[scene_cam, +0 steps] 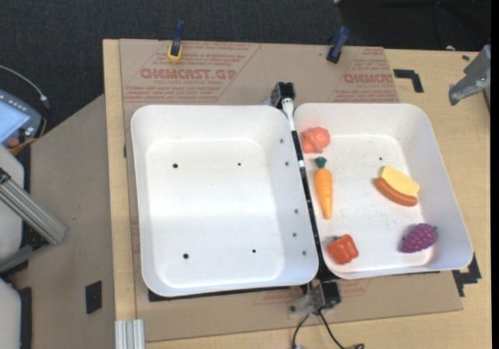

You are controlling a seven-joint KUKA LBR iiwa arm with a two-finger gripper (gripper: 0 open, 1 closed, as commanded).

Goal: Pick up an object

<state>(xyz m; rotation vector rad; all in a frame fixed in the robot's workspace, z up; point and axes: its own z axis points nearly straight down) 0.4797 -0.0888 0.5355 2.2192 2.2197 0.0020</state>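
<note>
— Presently, what is lying below-left of the gripper (470, 82)?
— Carrot (323, 192), red pepper (341, 248), grapes (419, 237), sandwich (398, 186), pink piece (315, 139), all sitting in the right bin (437, 145). Gripper's opening: cannot tell.

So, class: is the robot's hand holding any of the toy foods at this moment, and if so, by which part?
Nothing is held. The hand sits at the view's right edge, outside the right bin, apart from the carrot, grapes and other toys lying there.

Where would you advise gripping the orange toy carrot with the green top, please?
Probably across the thick upper body of the orange toy carrot, coming straight down. It lies flat, lengthwise along the right white bin's left wall, so close the fingers across its width.
</note>
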